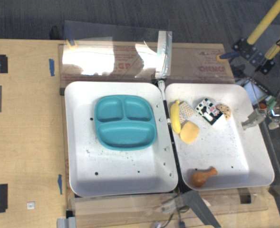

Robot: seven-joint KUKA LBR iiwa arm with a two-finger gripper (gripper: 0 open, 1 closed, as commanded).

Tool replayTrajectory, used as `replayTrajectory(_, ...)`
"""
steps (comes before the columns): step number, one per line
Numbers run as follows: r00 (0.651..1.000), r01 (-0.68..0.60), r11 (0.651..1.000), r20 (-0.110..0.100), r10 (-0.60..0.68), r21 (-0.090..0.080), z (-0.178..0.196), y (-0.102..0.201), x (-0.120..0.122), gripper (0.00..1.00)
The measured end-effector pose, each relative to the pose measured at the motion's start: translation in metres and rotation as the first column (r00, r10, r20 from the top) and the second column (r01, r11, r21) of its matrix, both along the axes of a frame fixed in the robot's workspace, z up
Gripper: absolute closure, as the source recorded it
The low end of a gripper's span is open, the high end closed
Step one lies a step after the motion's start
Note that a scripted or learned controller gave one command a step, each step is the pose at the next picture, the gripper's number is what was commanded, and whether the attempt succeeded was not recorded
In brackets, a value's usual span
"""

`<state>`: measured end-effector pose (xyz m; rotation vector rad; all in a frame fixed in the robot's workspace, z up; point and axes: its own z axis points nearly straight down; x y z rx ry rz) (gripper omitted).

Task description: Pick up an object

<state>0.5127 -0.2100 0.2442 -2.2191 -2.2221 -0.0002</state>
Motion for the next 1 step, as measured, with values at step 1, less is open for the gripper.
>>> replayTrajectory(1, 0.936, 0.353, 0.936, -0.009, -0.353, 0.000, -0.1080, 0.0149, 0.0510, 0.00)
